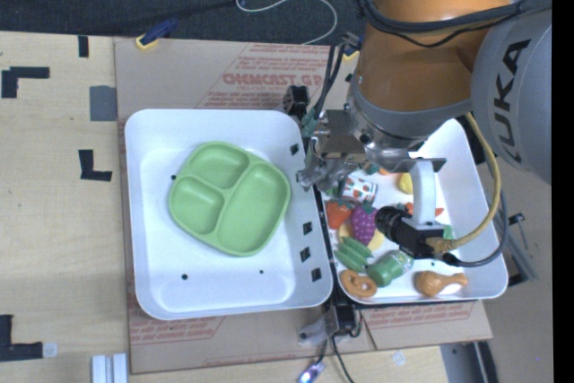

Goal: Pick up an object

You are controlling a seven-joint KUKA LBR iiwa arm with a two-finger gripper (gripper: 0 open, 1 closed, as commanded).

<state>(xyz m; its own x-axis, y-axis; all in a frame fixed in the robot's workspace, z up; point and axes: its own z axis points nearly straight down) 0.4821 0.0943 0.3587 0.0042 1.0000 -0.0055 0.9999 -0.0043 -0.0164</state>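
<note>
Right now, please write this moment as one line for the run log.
arm: over right bin | gripper: low at toy pile, fingers unclear | purple grapes: in pile | green plate: left bin | grasp: none seen

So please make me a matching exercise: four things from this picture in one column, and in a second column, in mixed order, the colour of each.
Things:
1. divided plate in the left bin
2. bunch of grapes
3. pretzel
4. band on the arm

Colours:
A. orange
B. light green
C. brown
D. purple

Pairs: 1-B, 2-D, 3-C, 4-A
</note>
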